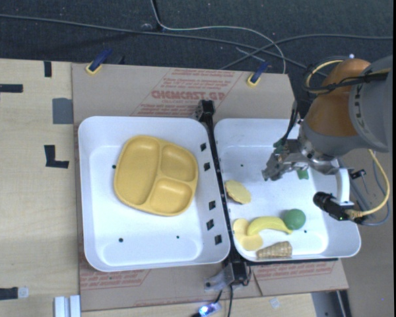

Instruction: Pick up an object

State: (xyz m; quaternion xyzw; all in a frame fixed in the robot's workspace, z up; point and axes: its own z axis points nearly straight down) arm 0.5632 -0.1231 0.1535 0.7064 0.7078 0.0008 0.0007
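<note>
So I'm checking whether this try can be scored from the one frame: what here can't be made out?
- Gripper: its fingers are small and dark against the wrist, so open or shut is unclear.
- Green bit beside the gripper: mostly hidden by the arm, identity unclear.
- Pale yellow piece: partly covered by the banana.
- Arm: cut off by the right edge.

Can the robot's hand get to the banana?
Probably yes. The hand is over the right bin, and the banana lies below it in the picture, uncovered on top, with a green ball beside it.
</note>
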